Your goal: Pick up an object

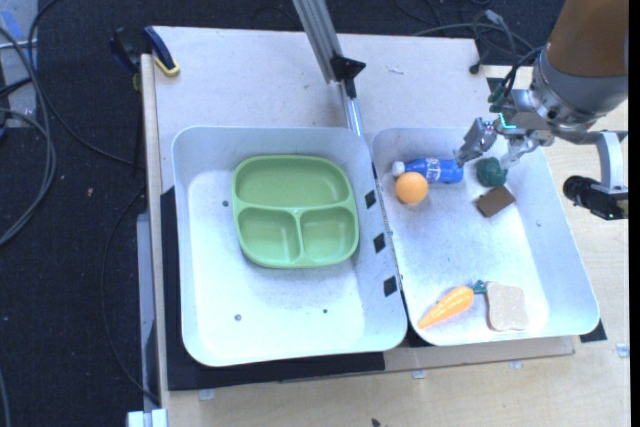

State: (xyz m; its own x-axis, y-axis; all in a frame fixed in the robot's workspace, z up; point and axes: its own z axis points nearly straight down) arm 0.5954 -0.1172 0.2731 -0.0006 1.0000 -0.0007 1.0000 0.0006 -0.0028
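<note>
Carrot (446, 305) and bread slice (507, 307) lie nearest; gripper (494, 147), fingers spread and holding nothing, hovers above blue bottle (436, 171) and green ball (491, 172).

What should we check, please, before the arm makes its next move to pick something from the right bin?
1. Gripper over right bin: ok.
2. Object between its fingers: not ok, nothing seen held.
3. Nearest targets, blue bottle and dark green object, unobstructed: ok.
4. Orange ball touches the bottle, may roll: not ok.
5. Carrot and tan slice away from gripper: ok.
6. Finger opening: cannot tell.
</note>
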